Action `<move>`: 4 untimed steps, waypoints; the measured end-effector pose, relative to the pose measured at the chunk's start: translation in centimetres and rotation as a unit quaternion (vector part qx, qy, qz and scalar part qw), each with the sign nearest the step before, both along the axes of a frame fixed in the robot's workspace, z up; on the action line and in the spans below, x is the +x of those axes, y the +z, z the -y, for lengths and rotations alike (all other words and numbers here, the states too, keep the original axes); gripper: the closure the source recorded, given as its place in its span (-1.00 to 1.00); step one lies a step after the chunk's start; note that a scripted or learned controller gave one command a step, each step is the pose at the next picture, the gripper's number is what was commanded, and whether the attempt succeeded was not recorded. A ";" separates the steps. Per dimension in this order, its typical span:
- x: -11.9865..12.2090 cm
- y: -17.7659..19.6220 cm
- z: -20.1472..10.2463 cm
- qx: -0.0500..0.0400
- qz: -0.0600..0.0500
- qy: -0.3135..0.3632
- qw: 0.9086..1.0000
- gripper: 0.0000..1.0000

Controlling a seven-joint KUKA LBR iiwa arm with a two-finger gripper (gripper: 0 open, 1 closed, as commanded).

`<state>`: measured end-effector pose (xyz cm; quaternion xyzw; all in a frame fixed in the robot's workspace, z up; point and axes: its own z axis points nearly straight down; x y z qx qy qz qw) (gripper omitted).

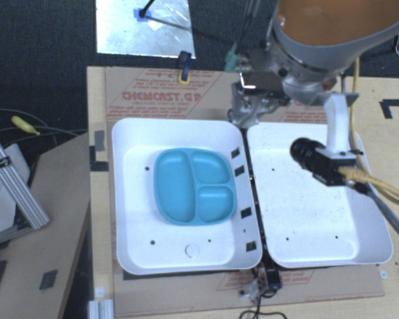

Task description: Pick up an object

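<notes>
My arm [339, 18] came in from the right, its grey body and orange band filling the upper right of the view. My pincer [248, 111] hung at the far end of the seam where the two bins meet, over the top rims. I could not tell from this angle how the pincer was set; the wrist housing hid the tips. Nothing was seen held in it.

The left bin [136, 244] held the one object on record: a blue divided plate [193, 186]. It lay flat near the middle of that bin's floor, slightly toward the seam, with one large section on its left side and two smaller sections on its right. The plate was well apart from my pincer and untouched. A small clear ring-like mark [191, 250] sat on the bin floor nearer the front rim; its nature could not be made out.

The right bin [319, 244] showed a speckled white floor. A black cylindrical fitting [316, 159] on a white bracket [337, 121] stood over its far right part, with yellow cable [386, 186] running off to the right.

Both bins rested on a cardboard sheet [159, 92] with red lettering, laid on the worktop [386, 118].
</notes>
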<state>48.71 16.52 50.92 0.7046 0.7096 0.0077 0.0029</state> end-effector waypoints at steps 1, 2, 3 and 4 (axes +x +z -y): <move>-0.1 -9.7 2.2 -0.005 -0.011 -0.004 1.000 1.00; 0.0 -5.6 0.2 -0.002 -0.005 -0.001 1.000 1.00; 0.0 -4.6 0.3 -0.002 -0.004 0.001 1.000 1.00; -0.1 -10.2 2.2 -0.004 -0.009 -0.004 1.000 1.00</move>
